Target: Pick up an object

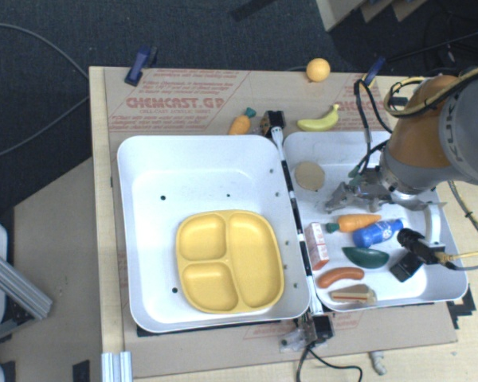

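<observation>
The gripper point(346, 196) hangs low in the right bin point(338, 143), its jaws blurred against the wall, so I cannot tell how they stand. Just below lie a carrot point(356, 223), a blue bottle point(377, 233), a green piece point(365, 255) and perhaps a sausage point(340, 276); the yellow tray point(227, 259) fills the left bin point(199, 169).

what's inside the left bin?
Left bin: one yellow tray with three compartments, lying flat near the front. Whatever sits beneath the tray is covered.

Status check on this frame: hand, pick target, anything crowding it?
Hand low in right bin, above carrot. Nothing seen held. Blue bottle and green piece packed close beside carrot.
</observation>
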You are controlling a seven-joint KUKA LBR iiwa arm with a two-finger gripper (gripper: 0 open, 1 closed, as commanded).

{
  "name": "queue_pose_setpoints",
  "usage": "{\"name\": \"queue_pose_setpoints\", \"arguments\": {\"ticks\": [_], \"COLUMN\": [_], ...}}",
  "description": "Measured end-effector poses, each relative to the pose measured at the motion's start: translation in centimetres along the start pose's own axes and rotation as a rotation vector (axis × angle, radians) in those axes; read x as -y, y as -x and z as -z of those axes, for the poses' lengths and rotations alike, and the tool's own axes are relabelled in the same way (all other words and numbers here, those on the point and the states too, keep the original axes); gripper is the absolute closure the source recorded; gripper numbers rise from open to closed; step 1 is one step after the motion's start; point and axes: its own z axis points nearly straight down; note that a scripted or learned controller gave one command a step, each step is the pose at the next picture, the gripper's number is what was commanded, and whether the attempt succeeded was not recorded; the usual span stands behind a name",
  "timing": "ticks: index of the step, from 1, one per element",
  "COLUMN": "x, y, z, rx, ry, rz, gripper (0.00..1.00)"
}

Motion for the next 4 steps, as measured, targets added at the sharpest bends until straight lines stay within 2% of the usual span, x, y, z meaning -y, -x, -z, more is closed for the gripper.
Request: {"name": "queue_pose_setpoints", "arguments": {"ticks": [1, 2, 3, 4], "x": [3.4, 5.1, -1.5, -8.8], "y": [-2.0, -0.9, 6.6, 5.1], "z": [0.0, 0.0, 12.8, 9.9], "rx": [-0.001, -0.001, 0.003, 0.001], "ry": [-0.002, -0.002, 0.004, 0.003], "rz": [0.000, 0.000, 0.000, 0.003], "gripper": [0.00, 0.00, 0.00, 0.00]}}
